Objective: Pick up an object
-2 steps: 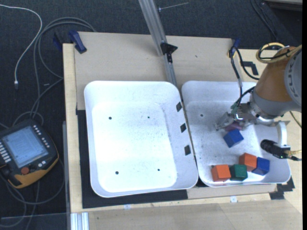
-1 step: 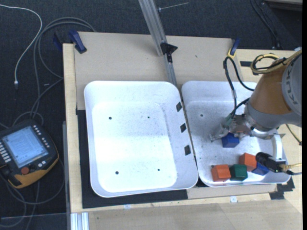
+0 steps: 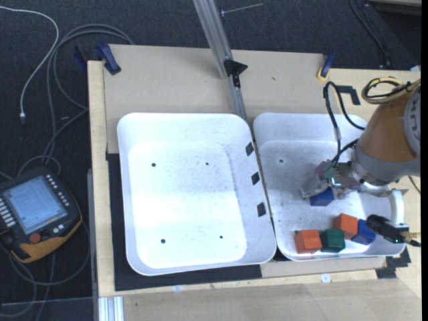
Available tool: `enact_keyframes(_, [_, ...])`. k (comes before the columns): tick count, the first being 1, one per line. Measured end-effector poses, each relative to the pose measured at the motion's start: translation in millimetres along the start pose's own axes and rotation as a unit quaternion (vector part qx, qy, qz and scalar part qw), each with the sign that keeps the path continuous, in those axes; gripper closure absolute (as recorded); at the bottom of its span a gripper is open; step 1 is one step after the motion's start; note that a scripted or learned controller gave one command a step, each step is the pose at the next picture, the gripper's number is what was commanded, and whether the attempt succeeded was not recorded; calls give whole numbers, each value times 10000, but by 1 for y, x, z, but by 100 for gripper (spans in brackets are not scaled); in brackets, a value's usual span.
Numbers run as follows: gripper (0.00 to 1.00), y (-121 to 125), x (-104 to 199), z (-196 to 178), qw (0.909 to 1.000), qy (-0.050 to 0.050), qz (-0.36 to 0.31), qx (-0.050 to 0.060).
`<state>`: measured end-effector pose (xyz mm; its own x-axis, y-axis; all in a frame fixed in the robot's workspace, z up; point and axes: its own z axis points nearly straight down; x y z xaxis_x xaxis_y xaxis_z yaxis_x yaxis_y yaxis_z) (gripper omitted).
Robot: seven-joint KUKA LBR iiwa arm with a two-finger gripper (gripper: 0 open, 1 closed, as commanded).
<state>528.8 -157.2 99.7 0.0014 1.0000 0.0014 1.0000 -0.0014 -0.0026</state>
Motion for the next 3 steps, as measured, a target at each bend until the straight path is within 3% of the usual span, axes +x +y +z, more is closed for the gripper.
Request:
enact_keyframes(1, [100,1,2,-11,10000,4,-14,-11])
enact_keyframes(2, [100,6,85,-104,10000,6,-53,-57])
enact_keyframes(3, [100,40,174,-99,10000,13,-56,-23])
